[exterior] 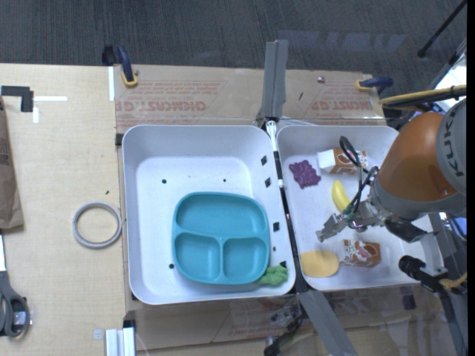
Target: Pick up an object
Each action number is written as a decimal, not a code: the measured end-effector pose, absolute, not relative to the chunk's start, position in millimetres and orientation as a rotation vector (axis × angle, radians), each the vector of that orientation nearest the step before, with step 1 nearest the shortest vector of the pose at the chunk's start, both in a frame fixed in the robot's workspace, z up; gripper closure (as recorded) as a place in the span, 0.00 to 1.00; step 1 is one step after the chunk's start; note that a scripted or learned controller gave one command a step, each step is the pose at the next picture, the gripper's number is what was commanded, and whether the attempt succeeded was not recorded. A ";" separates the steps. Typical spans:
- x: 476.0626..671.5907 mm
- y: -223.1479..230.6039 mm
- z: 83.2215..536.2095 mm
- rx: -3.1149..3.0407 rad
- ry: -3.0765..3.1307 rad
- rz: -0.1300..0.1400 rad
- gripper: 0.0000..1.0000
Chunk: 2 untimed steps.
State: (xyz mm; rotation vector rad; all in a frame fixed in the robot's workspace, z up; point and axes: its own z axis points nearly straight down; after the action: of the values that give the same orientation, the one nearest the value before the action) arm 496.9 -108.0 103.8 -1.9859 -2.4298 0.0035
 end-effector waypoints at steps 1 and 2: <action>546.3 -192.5 152.7 -1.959 -2.458 0.001 0.00; 546.0 -133.0 121.8 -2.188 -2.251 0.004 0.00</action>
State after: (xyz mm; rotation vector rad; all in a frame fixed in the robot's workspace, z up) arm 546.0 -133.0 121.8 -2.1878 -2.2513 0.0036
